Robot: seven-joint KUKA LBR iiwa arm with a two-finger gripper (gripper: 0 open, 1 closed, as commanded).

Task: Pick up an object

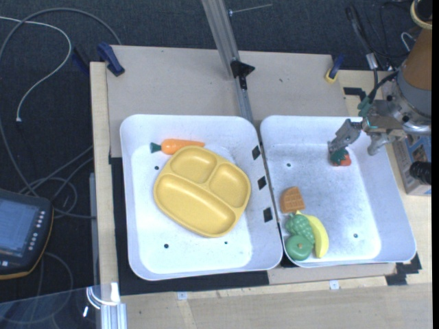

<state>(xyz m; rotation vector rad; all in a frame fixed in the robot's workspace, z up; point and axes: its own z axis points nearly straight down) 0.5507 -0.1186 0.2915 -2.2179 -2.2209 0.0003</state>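
Left of the divider you have one yellow three-compartment plastic plate (202,190) and one orange toy carrot (180,144). Right of it: one tan waffle piece (293,199), one green-and-yellow toy fruit cluster (306,235), and one small red-and-green toy (340,158) touching the end effector (357,139); you cannot tell its opening.

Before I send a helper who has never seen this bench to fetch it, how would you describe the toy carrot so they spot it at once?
Start at the left white bin, which holds a big yellow divided plate. Just beyond the plate's far edge, near the bin's back wall, lies the carrot. It is the slim orange piece with a green tip, lying flat, the sole orange thing in that bin.
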